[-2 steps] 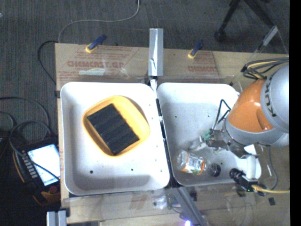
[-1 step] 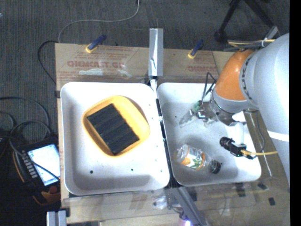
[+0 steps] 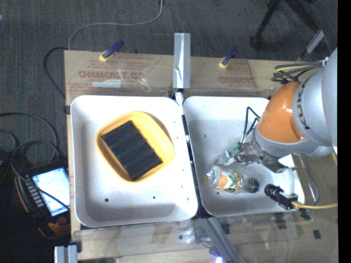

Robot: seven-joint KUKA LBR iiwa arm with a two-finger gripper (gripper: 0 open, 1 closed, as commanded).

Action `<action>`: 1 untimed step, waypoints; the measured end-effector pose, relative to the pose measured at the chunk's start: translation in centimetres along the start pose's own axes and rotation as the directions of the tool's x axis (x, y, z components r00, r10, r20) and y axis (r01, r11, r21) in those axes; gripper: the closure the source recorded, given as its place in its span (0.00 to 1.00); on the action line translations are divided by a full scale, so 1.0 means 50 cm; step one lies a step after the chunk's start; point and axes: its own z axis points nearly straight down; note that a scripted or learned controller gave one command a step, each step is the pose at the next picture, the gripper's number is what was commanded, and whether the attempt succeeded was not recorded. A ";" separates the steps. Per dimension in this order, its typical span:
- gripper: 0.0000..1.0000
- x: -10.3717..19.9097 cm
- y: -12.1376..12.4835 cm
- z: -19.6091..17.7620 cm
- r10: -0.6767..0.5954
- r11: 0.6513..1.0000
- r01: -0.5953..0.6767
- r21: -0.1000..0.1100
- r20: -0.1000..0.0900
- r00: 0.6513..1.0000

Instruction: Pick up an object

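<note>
The bottle (image 3: 232, 181) lies on its side in the right bin (image 3: 219, 114), a small clear one with an orange and green label. It is close to the bin wall that runs along the bench's bottom edge in the camera view. Its dark cap points toward the bench's right edge, where my arm comes in. My end effector (image 3: 241, 155) hangs over the same bin, just beside the bottle on the side toward the bench's far edge. I cannot tell whether it touches the bottle. I also cannot tell whether it is apart or together, because my wrist and the orange band cover much of it from above. Nothing shows clamped in it.

Across the wall shared by the two bins, the left bin (image 3: 88, 201) holds a yellow dish (image 3: 159, 127) near its middle, turned at an angle to the bin's sides. A black ridged pad (image 3: 132, 149) lies flat inside the dish and covers most of its floor. The dish is well apart from the bottle.

Behind both bins the bench (image 3: 126, 75) shows a brown board with red lettering. A metal post (image 3: 181, 59) stands at the far edge where the bins meet. Two blue and yellow clamps, one (image 3: 111, 50) toward the far left corner and one (image 3: 228, 56) right of the post, sit on that far edge.
</note>
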 end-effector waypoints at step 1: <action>0.00 -0.045 0.086 0.003 0.119 0.993 -0.119 0.003 -0.001 0.993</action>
